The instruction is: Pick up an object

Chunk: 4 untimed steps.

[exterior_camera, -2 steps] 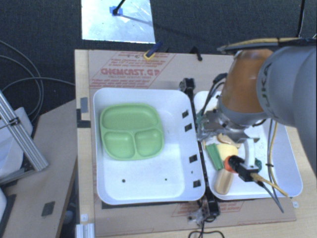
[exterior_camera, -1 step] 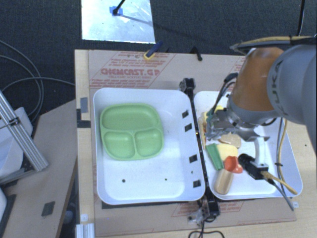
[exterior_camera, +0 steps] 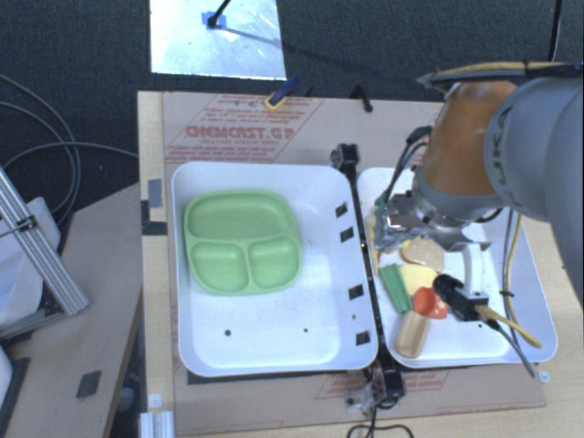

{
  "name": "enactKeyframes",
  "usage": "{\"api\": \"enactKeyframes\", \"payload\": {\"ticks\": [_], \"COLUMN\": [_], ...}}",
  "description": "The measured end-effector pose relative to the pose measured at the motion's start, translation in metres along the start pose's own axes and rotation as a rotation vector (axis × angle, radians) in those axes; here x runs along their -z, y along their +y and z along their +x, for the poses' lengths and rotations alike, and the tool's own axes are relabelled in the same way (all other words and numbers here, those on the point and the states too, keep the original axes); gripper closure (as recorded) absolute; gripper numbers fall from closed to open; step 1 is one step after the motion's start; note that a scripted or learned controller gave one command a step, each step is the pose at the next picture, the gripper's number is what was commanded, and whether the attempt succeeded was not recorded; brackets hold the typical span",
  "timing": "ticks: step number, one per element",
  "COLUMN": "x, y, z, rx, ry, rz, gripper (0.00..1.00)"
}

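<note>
The grey arm with its orange band reaches in from the right and hangs low over the right bin point(exterior_camera: 538, 322). Its gripper point(exterior_camera: 391, 230) is near that bin's left wall, at the far part of a pile of small things. Just in front of it lie a beige rounded piece point(exterior_camera: 422, 252) and a pale yellow piece point(exterior_camera: 419, 277). A green stick point(exterior_camera: 396, 287), a red piece point(exterior_camera: 429, 304) and a tan cylinder point(exterior_camera: 412, 334) lie closer to the front edge. The arm hides the back of this bin.
The left bin point(exterior_camera: 274, 336) holds a green divided plate point(exterior_camera: 243, 242) in its far left part. A black divider with clips point(exterior_camera: 360, 272) runs between the bins. A shiny sheet point(exterior_camera: 217, 26) lies beyond the bench.
</note>
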<state>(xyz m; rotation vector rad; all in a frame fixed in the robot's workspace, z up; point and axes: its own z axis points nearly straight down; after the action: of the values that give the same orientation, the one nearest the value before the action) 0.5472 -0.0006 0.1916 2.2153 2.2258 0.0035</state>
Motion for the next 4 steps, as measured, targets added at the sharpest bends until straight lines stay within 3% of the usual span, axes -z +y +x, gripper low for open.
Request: {"api": "enactKeyframes", "payload": {"ticks": [1, 2, 3, 4], "x": [0.043, -0.010, -0.007, -0.109], "y": [0.013, 0.001, 0.002, 0.010], "z": [-0.085, -0.037, -0.039, -0.097], "rx": [-0.010, 0.002, -0.002, -0.007], "ry": [-0.005, 0.001, 0.000, -0.002], "rz": [-0.005, 0.005, 0.001, -0.005], "gripper": [1.00, 1.00, 0.00, 0.00]}}
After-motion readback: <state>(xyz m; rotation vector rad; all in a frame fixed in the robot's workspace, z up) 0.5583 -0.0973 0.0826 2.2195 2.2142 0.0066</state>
